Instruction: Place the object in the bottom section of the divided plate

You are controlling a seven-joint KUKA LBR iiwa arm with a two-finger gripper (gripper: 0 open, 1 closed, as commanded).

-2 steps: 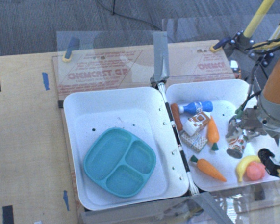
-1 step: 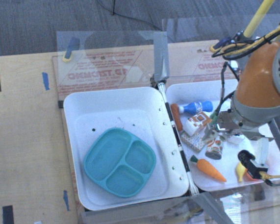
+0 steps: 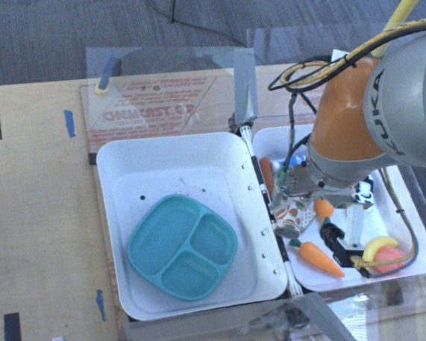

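Observation:
The teal divided plate [image 3: 181, 245] lies in the left bin [image 3: 123, 167], with nothing in any of its sections. My gripper [image 3: 302, 189] is low over the right bin [image 3: 424, 258], mostly hidden under the grey and orange wrist. It hovers just above a patterned packet [image 3: 292, 215] near that bin's left wall. An orange carrot [image 3: 318, 258] lies in front of the packet. A small orange piece [image 3: 323, 208] sits beside the wrist.
A yellow banana [image 3: 380, 245] and a pink item [image 3: 387, 261] rest in the right bin's near right corner. A thin red-orange item [image 3: 268, 177] lies along its left wall. The wall between the bins [image 3: 264, 198] stands between plate and gripper.

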